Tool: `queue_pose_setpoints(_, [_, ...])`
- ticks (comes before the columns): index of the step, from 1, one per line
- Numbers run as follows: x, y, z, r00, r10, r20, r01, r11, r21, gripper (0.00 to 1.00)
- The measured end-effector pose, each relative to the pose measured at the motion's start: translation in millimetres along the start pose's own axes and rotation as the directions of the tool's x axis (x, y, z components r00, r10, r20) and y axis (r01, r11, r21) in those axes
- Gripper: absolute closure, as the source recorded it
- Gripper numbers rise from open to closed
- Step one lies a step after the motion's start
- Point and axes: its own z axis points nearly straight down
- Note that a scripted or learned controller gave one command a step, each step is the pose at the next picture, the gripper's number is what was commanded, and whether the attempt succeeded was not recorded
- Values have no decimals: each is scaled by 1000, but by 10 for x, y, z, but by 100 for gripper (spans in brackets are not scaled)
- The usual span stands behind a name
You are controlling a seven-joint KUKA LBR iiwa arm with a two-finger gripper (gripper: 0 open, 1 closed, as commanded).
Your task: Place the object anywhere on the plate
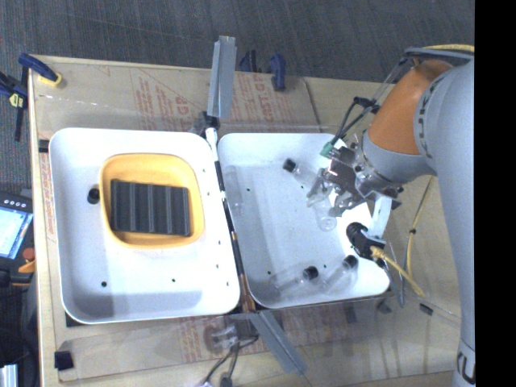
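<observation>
Plywood tabletop (145,95) with printed red markings, set on a dark grey carpeted floor (161,10). Blue clamps (39,67) grip its left and far edges (276,69). A lit screen (11,230) sits at the left margin. Illumination is even and diffuse.

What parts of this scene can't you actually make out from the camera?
- Gripper in the camera view: fingers too small and cluttered to tell if anything is held.
- Clear objects in the right bin: transparent, shapes unclear.
- Plate in the left bin: dark ridged thing's identity unclear.
</observation>
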Motion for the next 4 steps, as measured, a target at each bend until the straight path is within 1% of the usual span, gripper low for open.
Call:
queue_pose_setpoints(1, [574, -345, -246, 976, -220, 2, 220, 976, 2, 100])
queue_pose_setpoints(2, [1246, -222, 156, 915, -403, 3, 403, 915, 3, 100])
queue_pose_setpoints(3, [1852, -145, 146, 875, -484, 4, 484, 875, -2, 100])
queue_pose_setpoints(4, [1852, -145, 145, 875, -484, 4, 484, 875, -2, 0])
